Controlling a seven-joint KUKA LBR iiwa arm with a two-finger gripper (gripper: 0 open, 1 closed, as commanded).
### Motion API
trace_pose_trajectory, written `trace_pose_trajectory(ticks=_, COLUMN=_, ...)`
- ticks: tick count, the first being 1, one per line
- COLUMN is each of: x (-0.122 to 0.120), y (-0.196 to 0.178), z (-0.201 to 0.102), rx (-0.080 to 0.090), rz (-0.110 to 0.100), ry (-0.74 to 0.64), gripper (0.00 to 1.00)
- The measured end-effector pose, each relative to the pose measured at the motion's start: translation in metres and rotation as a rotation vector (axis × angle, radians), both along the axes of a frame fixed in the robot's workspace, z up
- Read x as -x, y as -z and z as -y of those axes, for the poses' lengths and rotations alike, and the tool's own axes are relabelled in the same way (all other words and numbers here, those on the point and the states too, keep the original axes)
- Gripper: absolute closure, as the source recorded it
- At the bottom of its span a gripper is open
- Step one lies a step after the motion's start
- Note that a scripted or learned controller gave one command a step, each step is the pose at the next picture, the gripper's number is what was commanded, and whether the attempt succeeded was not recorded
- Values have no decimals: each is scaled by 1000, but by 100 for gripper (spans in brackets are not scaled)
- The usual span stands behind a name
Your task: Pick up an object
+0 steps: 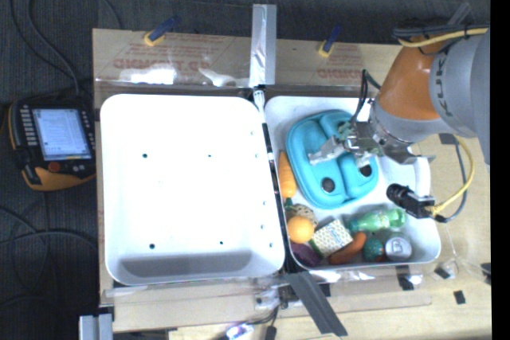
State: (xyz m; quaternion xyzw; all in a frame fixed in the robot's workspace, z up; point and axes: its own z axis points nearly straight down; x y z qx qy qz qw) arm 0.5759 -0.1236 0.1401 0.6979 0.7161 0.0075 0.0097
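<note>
A black and orange handheld control pendant (52, 141) lies at the far left on the dark floor, its screen lit, with a cable looping above it. Next comes the tabletop (187, 53), a pale board with two blue-and-yellow clamps along its back edge. The left bin (187, 187) sits on it, white, with a few small dark dots on its floor. Just beside it, sharing a middle divider, is the right bin (422, 247). Against that bin's left wall an orange piece stands on edge, and below it lie an orange ball (300, 229), a dark purple item at the front corner, and a small patterned box (332, 236). Over the middle of the bin lies a large light-blue plastic object (331, 159) with dark holes in its top. Toward the front right are a red piece (348, 248), a green bottle (378, 220) on its side, and a tin can (398, 248) end-on. The hand (344, 142) sits low over the blue object's upper right part, touching or nearly touching it; whether its fingers are apart or closed I cannot tell. The grey arm with its orange band (408, 84) reaches in from the right
</note>
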Motion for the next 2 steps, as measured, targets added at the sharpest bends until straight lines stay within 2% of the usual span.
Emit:
trace_pose_trajectory(ticks=1, x=-22, y=13, z=45, rx=2, rz=17, ry=129, gripper=0)
trace_pose_trajectory(ticks=2, x=-25, y=19, z=64, rx=11, rz=24, ry=-18, gripper=0)
